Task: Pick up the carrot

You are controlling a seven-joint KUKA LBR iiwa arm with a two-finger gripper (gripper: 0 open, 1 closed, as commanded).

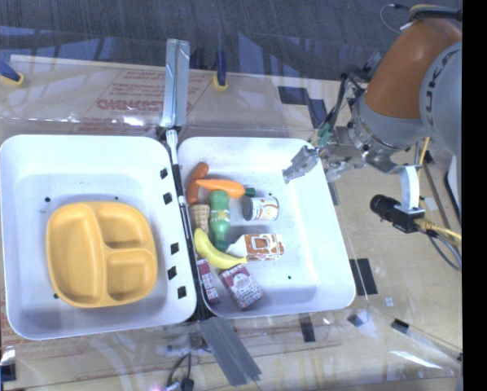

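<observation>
Carrot [220,187] lies in the right bin [329,243], near its upper-left corner, touching a sausage [195,181] on its left and a green bottle [219,217] below. Nearby are a can [262,208], a banana [214,252] and small cartons [241,286]. Gripper [299,168] hovers over the bin's upper-right edge, well apart from the carrot, holding nothing; how far it is open I cannot tell. A yellow tray [103,252] sits in the left bin [15,218].

Left bin [15,218]: tray [102,252] at centre. Right bin [325,259]: carrot [220,186] near far-left corner; bottle [219,218] before it; can [262,208] right of bottle; banana [213,252] along left wall; cartons [240,286] at near-left corner.
</observation>
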